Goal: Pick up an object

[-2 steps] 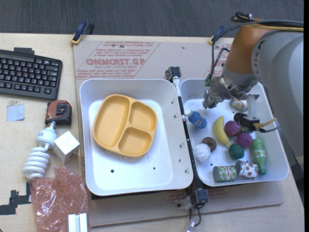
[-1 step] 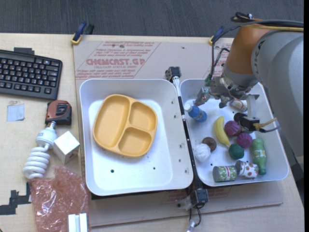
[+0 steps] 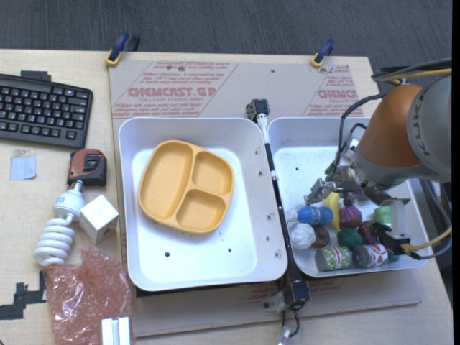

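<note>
One fixed camera looked down at a slant from above the table (image 3: 72,70), taking in both bins (image 3: 201,264) whole; the arm (image 3: 402,131) entered from the right.

The arm (image 3: 402,131) covers the right bin's (image 3: 302,139) far right corner and runs past the picture's right edge. The keyboard (image 3: 43,110) is cut at the left edge.

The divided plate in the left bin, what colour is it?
Yellow-orange; the divided plate shows clearly in the camera view.

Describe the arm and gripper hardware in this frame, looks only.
The arm is grey and rounded, with a broad orange band above the wrist. Black cables loop along it, and a yellow-marked cable runs near its base. The gripper is a small metallic grey assembly with thin dark fingers.
</note>
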`<state>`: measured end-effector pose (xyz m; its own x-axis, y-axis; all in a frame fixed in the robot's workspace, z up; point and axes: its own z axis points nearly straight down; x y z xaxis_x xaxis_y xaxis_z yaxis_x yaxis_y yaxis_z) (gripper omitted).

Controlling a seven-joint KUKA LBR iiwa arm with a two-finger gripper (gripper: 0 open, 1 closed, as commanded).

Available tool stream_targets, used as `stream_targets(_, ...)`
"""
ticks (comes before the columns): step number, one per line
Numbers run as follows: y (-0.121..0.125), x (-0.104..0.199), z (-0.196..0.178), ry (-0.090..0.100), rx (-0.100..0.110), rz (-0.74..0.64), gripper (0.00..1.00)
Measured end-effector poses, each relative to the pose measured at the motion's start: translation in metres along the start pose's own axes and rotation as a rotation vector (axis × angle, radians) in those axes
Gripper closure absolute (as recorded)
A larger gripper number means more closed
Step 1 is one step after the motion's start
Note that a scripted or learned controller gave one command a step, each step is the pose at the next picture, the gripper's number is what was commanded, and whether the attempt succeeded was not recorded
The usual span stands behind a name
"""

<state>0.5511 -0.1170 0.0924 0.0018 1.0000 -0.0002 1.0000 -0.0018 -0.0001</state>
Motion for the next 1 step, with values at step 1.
stream_targets(1, 0.0011, -0.0008, -0.0101, -0.001, -0.003, 0.002, 1.00)
